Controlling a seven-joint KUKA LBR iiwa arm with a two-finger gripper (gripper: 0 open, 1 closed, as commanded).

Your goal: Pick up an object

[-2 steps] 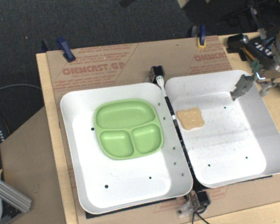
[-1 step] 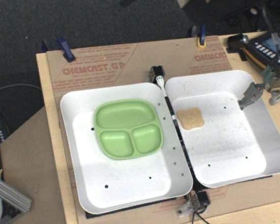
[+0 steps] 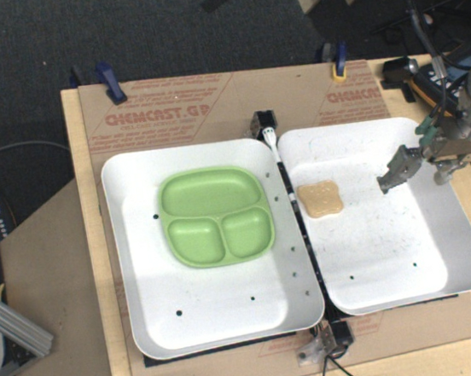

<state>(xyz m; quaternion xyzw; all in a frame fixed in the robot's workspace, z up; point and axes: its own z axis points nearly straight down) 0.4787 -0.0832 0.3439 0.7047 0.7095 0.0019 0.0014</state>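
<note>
Two shallow white bins sit side by side on the counter, which is covered by a brown board with red lettering. The left bin holds one green plate with three compartments, one wide section toward the far side and two smaller ones nearer the camera. The right bin holds one tan, roughly square sponge-like piece, lying flat near the bin's left wall, in its far-left part. Two clamps grip the far edge of the board, one blue and one with a yellow handle.

The tool hangs over the right bin's far-right part, reaching in from the right. The tan piece lies to its left, clearly apart, with bare white bin floor between them. Nothing sits between the tool's tips; whether they are spread or closed I cannot tell.
</note>
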